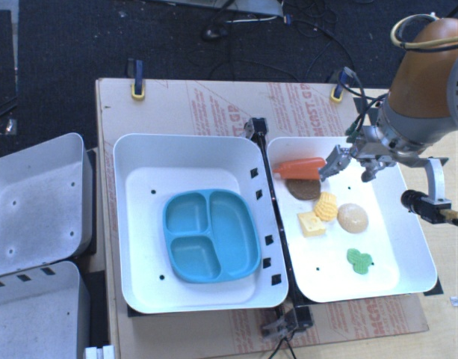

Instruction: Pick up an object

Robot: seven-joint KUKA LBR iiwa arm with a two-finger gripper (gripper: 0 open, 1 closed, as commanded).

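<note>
- The things to pick from lay in the right bin [408,275]: an orange carrot-like piece [297,168] near the bin's far left corner, a brown round piece [304,188] just under it and touching it, then a yellow corn cob [326,206], a pale yellow cheese-like wedge [311,224] and a beige round piece [353,218] close together around the middle.
- A small green piece [359,260] sat apart from the rest, nearer the front of that bin.
- The jaws [351,166] hung over the far part of the right bin, just beside the carrot's right end — the two dark fingers stood spread apart, with bare white bin floor showing between them and nothing gripped.
- The grey arm with its orange band [426,66] came in from the right, above the bin's far right corner.
- The left bin [139,163] held a blue tray [211,235] with three compartments, lying flat near its middle.
- Both bins rested on a board-covered surface [199,107] printed with red lettering — clamped at its far edge by two yellow clamps [138,88].
- White panels [34,193] lay off to the left, beyond the board.
</note>
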